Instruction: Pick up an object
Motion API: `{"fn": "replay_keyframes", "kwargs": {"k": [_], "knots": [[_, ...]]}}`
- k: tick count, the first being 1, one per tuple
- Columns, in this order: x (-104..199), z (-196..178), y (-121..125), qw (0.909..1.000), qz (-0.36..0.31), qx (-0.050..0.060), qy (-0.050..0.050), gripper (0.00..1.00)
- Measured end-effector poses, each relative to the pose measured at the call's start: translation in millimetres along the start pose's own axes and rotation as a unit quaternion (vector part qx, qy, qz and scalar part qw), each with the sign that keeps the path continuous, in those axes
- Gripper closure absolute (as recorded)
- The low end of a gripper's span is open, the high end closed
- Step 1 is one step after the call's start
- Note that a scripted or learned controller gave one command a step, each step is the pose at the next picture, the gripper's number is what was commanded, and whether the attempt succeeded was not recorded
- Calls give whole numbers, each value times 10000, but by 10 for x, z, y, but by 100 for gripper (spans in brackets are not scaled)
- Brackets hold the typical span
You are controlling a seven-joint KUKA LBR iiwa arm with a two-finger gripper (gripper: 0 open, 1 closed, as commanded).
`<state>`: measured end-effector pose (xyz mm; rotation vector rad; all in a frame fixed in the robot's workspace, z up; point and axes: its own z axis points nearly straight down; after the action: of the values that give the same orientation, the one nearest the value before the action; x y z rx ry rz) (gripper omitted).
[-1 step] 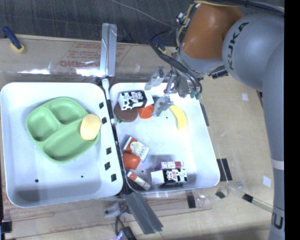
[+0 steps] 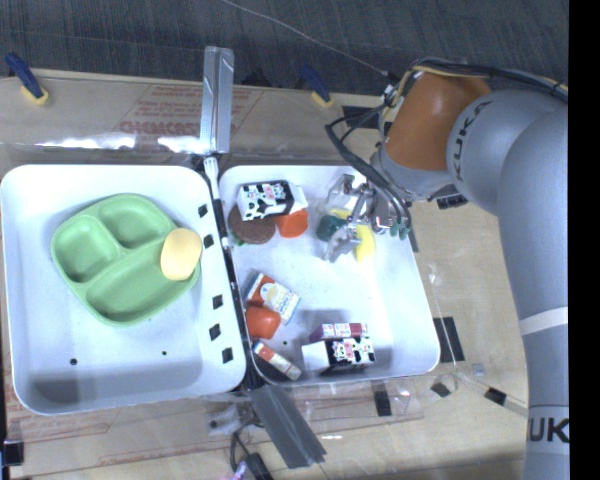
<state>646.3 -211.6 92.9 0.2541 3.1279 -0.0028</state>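
Observation:
My gripper [image 2: 346,220] is low in the right bin [image 2: 405,298], near its back right corner. A small yellow item [image 2: 365,244] lies just right of it and a dark green item [image 2: 329,228] just left, both touching or partly under the metal hand. A cow-print carton [image 2: 265,199], a brown disc [image 2: 252,231] and a red-orange piece [image 2: 293,223] lie to the left. Nearer the front are a small orange-printed pack [image 2: 276,296], a red tomato-like piece [image 2: 262,320], a second cow-print box [image 2: 345,346] and a small red-and-white bar [image 2: 278,361].
The left bin [image 2: 40,368] holds a green divided plate [image 2: 115,253] with a yellow oval fruit [image 2: 180,254] on its right rim. A grey divider clamp [image 2: 218,88] stands between the bins at the back. The arm's orange band [image 2: 432,118] overhangs the right bin's back right corner.

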Motion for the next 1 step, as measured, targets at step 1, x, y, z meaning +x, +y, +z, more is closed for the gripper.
{"fn": "replay_keyframes", "kwargs": {"k": [1], "knots": [[197,-4,7,9964,-850,-7,14,0]]}}
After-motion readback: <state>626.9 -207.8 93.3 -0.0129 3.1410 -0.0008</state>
